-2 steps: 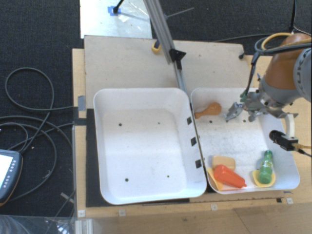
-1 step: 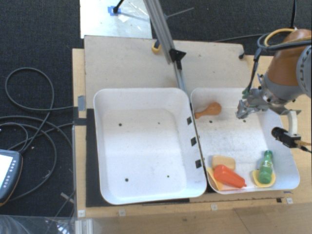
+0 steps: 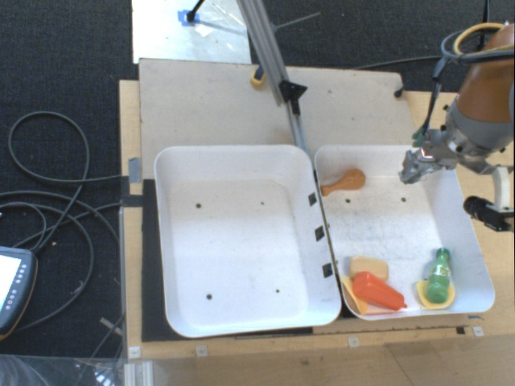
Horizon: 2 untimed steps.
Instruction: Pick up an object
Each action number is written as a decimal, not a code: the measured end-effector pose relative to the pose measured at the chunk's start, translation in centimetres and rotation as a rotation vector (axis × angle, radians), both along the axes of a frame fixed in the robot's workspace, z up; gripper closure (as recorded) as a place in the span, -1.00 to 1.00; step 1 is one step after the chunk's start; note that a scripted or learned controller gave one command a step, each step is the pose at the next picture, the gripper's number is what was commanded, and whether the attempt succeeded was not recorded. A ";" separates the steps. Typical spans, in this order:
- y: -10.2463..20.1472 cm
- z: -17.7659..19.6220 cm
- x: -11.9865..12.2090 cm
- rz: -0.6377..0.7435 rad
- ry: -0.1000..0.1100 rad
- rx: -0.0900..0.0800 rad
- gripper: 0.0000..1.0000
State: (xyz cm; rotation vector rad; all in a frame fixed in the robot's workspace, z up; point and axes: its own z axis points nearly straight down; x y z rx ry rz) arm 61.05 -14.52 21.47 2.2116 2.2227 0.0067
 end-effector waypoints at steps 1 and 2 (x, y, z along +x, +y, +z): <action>0.0 1.9 0.1 0.000 0.003 0.001 1.00; 6.1 2.5 -1.1 0.006 0.006 0.004 1.00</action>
